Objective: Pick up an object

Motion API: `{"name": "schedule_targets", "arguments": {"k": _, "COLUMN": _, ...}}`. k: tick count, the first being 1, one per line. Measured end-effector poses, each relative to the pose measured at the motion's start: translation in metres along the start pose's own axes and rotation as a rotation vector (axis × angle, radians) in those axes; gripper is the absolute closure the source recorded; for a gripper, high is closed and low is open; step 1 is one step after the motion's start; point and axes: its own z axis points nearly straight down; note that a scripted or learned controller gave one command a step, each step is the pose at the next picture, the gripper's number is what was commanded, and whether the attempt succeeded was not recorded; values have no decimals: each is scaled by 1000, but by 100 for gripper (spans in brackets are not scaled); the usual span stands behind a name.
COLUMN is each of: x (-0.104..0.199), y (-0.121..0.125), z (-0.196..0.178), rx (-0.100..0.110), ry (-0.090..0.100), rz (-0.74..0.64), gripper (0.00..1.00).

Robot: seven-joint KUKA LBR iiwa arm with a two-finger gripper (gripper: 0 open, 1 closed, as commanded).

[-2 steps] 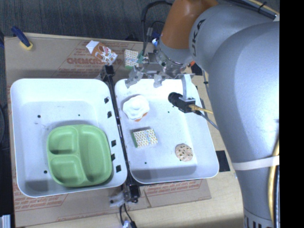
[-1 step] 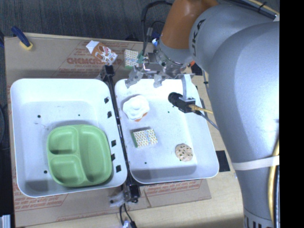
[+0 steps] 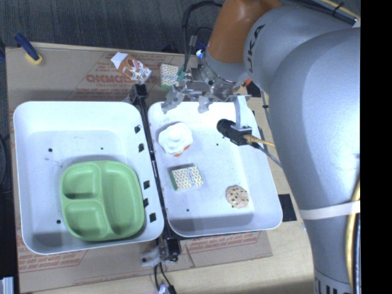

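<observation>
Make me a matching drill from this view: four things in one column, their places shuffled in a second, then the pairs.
Things:
1. green divided plate
2. cookie
3. white cupcake
4. patterned square

Places:
A. right bin, near corner toward the arm
B. left bin
C. right bin, just below the gripper
D. right bin, middle, near the divider

Pairs: 1-B, 2-A, 3-C, 4-D
</observation>
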Motion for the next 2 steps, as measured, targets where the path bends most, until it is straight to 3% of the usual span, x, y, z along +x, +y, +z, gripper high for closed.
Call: {"name": "schedule_targets", "arguments": {"k": 2, "x": 0, "y": 0, "z": 0, "rx": 0, "ry": 0, "rz": 0, "gripper": 0}}
